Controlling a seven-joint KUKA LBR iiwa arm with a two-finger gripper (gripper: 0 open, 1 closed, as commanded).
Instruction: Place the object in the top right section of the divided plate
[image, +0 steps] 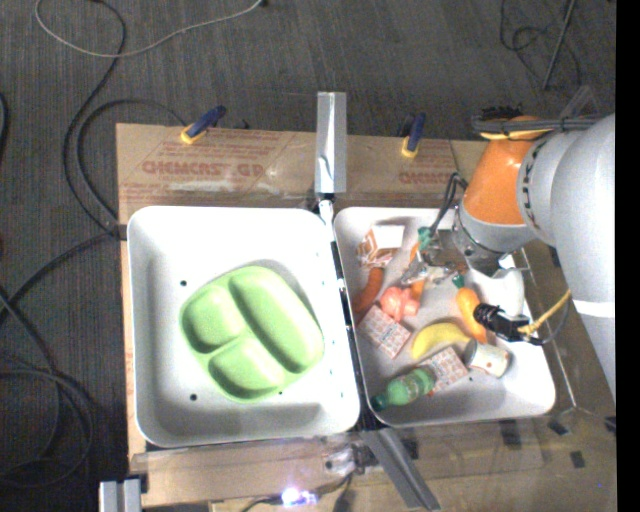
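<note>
I read this as the picking step, not yet the placing one. My gripper (428, 262) is down inside the right bin (530, 400), low over the clutter near its upper middle, just beside a small orange-pink piece (398, 301) and a long orange one (368, 287). From this slanted look I cannot tell how the gripper is set or whether it has hold of anything; nothing is plainly lifted clear of the pile.

The object to move is, I judge, one of the toy foods in that bin: a banana (436, 338), a green bottle (404, 389), two checkered packets (385, 331), a small can (486, 356). They lie crowded and touching, so a clean pick calls for a careful, single-item grasp.

The green divided plate (252, 331) sits in the left bin (160, 240), well apart from the arm, with all its sections bare. The next move, once something is secured, calls for a lift over the wall between the bins and a carry across to the plate's top right section.

The surface is a board (240, 165) with blue-and-yellow clamps (203, 123) at its far edge. Cables (90, 110) trail over dark carpet around it.
</note>
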